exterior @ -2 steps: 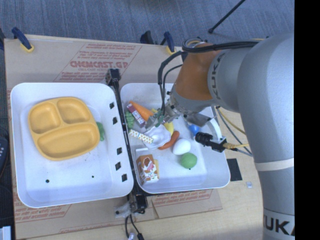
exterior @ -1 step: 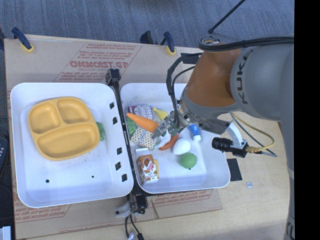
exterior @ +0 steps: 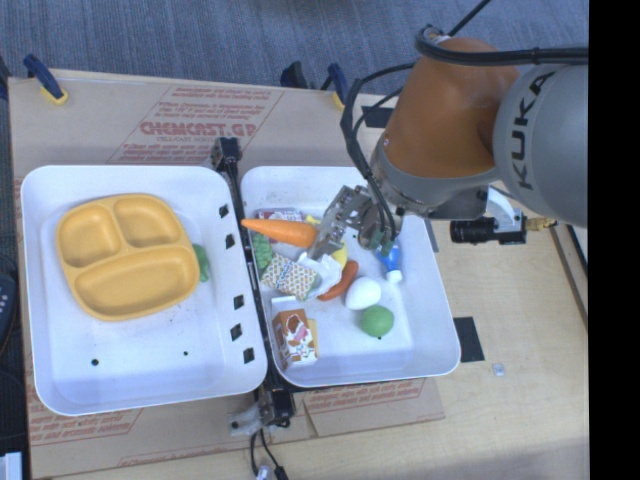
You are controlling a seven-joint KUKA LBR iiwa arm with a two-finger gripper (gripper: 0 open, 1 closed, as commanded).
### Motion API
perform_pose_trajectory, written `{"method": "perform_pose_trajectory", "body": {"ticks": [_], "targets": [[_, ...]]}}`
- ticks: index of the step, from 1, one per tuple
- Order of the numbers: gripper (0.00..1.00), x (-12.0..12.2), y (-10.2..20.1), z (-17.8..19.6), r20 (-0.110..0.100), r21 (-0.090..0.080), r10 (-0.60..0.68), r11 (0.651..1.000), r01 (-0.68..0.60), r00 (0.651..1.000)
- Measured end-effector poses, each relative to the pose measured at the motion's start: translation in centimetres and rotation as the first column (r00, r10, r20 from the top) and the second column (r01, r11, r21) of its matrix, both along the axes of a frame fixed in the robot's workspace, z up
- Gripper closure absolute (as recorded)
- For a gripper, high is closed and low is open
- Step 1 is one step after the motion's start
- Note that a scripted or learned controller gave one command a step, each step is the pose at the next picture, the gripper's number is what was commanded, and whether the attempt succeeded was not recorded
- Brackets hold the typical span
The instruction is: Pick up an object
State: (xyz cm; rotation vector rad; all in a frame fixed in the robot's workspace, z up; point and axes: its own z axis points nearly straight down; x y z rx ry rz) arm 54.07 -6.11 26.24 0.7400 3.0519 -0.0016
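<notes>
several toys are crowding the right bin (exterior: 430, 308). gripper (exterior: 345, 230) is hovering over them, fingers spread, gripping nothing. carrot (exterior: 281, 231) is lying just at its 9 o'clock. next: descending and closing on one piece.

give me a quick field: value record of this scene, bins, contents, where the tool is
left bin: yellow divided tray
right bin: carrot, white egg, green ball, small carton, patterned packet, more items crowded together
tool: low over the right bin's pile, beside the carrot's tip
arm: above the right bin, reaching in from the right
</notes>
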Motion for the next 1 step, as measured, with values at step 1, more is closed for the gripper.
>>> {"method": "perform_pose_trajectory", "body": {"ticks": [1], "targets": [[1.00,0.47,-3.80,-0.88,0.000,0.000,0.321,0.947,-0.321,0.947]]}}
